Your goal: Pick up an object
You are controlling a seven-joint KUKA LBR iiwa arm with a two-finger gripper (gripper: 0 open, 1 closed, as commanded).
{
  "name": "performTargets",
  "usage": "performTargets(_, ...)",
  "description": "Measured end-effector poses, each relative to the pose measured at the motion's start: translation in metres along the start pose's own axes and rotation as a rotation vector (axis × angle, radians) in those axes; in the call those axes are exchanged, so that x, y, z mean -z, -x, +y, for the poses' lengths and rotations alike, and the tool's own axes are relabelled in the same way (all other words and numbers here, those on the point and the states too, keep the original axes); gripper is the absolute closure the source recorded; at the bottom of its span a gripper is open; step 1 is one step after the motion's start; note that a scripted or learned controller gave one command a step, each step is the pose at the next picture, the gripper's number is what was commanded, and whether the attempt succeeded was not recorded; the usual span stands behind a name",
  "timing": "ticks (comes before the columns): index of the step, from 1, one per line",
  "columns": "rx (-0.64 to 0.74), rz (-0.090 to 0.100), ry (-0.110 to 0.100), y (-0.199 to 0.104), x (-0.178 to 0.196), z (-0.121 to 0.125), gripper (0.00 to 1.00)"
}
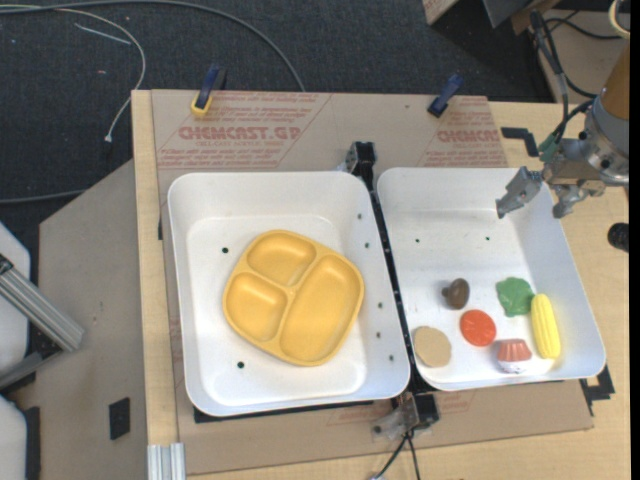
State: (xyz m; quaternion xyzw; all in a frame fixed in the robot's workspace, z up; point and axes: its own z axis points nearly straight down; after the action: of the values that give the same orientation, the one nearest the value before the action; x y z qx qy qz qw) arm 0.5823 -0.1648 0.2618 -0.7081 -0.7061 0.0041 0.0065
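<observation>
- Two white bins sit side by side on the bench. The left bin [190, 268] holds one yellow divided tray [292, 296], lying flat near the bin's centre.
- The tray is wide and shallow. Judgement: a two-finger grasp on it needs a rim pinch, and a slip or a tilt is likely.
- The right bin [440, 203] holds six small items, all clustered toward its 5 o'clock region.
- From left to right these are: a tan disc [432, 346], a brown lump [457, 292], a red round piece [478, 328], a red-and-white piece [513, 354], a green piece [515, 296] and a yellow corn cob [545, 325].
- The green piece touches or nearly touches the corn cob; which cannot be told. Judgement: a descent between them can push one aside or catch both.
- The tan disc lies flat and low. Judgement: the fingers can skid over it and close on nothing.
- The gripper [540, 196] hangs at the 1 o'clock part of the right bin, over bare floor, well apart from the cluster.
- Its two fingers stand spread, with nothing between them.
- Judgement: closing at this position yields an empty grasp. The arm must first travel toward 5 o'clock.
- The corn cob and the red-and-white piece lie near the bin's right wall. Judgement: a finger can strike that wall on approach.
</observation>
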Motion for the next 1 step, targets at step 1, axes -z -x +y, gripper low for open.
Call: performTargets(1, 0.003, -0.002, 0.013, -0.0007, 0.0077, 0.0020, 0.00)
